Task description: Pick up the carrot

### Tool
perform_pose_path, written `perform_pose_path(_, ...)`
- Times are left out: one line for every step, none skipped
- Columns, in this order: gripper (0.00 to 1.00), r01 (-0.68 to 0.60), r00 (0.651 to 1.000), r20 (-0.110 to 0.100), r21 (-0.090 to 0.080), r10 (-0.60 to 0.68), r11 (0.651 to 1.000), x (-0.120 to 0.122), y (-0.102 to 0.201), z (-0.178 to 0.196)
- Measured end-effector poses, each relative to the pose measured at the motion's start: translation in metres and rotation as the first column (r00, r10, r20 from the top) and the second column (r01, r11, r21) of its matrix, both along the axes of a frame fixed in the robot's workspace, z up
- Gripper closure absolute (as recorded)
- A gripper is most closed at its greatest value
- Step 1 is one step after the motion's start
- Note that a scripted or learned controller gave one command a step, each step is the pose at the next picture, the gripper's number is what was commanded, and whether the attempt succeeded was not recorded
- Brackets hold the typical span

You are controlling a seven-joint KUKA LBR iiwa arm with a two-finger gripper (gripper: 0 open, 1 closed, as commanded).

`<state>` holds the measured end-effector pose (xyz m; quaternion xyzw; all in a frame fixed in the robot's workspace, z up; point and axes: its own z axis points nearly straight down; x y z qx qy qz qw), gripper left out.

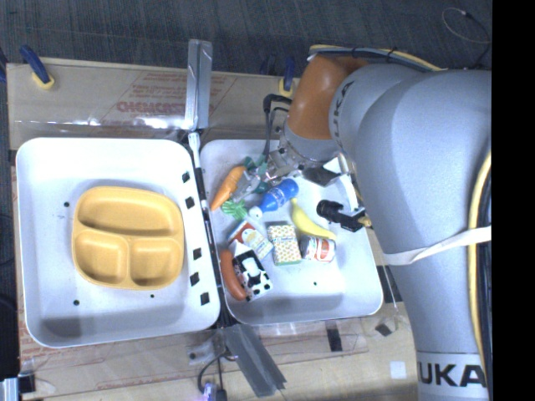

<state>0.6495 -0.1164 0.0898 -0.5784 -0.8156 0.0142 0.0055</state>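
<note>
The orange carrot (226, 186) lies slanted in the right bin (351, 295), close to its left wall, with its thick end pointing up and right. My gripper (258, 171) hangs low in the bin just to the right of that upper end, beside the carrot's tip. The grey arm with its orange band comes down from the upper right and hides the bin's back right corner. Nothing shows between the fingers.
A blue bottle (278, 195), a banana (310, 223), a small can (318, 249), little printed boxes (283, 244), a sausage (232, 275) and a black-and-white item (252, 276) crowd the right bin. The left bin (42, 307) holds a yellow divided plate (129, 234).
</note>
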Motion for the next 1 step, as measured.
perform_pose_path(0.00, 0.135, 0.991, 0.005, -0.002, -0.135, 0.991, 0.0009, 0.0014, 0.0015)
